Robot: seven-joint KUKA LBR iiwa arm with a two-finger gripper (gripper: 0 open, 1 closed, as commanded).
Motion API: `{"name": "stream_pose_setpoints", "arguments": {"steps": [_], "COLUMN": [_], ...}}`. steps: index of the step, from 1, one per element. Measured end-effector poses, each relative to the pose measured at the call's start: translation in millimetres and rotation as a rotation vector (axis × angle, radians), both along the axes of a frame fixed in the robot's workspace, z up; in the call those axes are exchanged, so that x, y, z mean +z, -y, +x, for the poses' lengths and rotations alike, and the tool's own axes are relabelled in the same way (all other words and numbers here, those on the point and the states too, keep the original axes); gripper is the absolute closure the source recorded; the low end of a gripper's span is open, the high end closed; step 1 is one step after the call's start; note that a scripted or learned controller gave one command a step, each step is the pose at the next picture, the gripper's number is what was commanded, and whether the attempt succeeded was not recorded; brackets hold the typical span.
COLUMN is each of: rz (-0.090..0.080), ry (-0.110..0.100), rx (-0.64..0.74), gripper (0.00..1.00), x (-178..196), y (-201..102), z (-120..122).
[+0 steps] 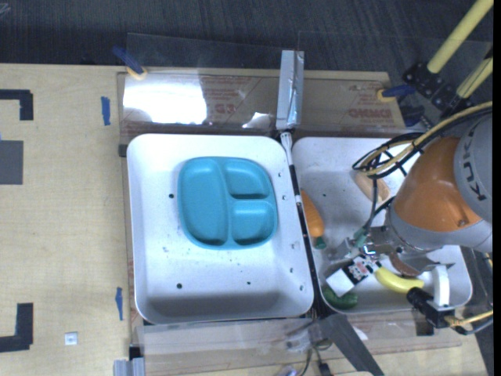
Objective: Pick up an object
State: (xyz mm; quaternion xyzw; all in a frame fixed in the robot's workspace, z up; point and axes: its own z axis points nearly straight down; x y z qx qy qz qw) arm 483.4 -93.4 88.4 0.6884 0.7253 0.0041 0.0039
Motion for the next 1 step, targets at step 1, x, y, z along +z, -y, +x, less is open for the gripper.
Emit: {"name": "stream_pose_setpoints", "arguments": {"steps": [1], "rz": [-0.002], "ry": [0.005], "rx": [-0.004], "gripper": [1.00], "x": [10.8], "y": [1.7], "z": [0.9]}}
